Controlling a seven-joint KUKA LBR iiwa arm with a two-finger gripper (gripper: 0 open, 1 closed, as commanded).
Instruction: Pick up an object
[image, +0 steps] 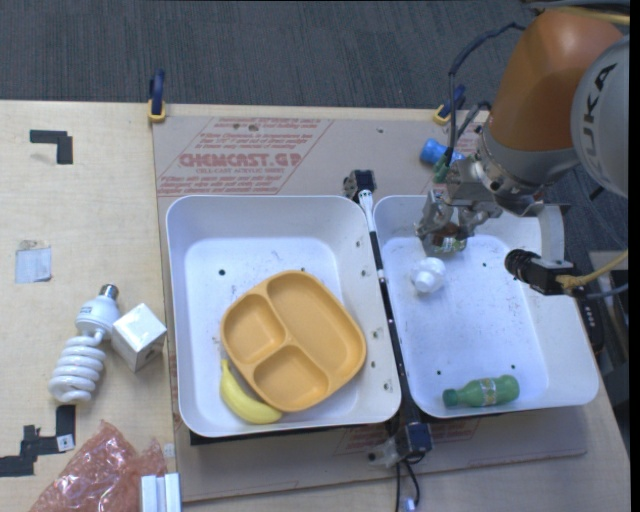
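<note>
Inspector A: What is held in the left bin (190, 330)?

Inspector B: A yellow-orange divided plate (292, 340) with three compartments is seen lying in it, tilted across the floor of the bin. A banana (240, 398) is tucked partly under the plate's near-left edge, touching it. No contents are noted in the plate's compartments.

Inspector A: And the right bin (560, 350)?

Inspector B: Two items are recorded. A small white ball-like object (428, 277) lies toward the far-left part of the floor. A green bottle (482, 391) lies on its side near the front wall, well apart from the white object.

Inspector A: Where is the gripper (445, 237)?

Inspector B: It is found over the far-left corner of the right bin, just beyond the white object. The spread of the fingers cannot be told, and nothing is seen to be gripped.

Inspector A: Anything outside the bins?

Inspector B: On the table to the left, a spiral light bulb (82, 350) is noted beside a small white cube (139, 336), with a reddish mesh bag (100, 470) near the front edge.
</note>
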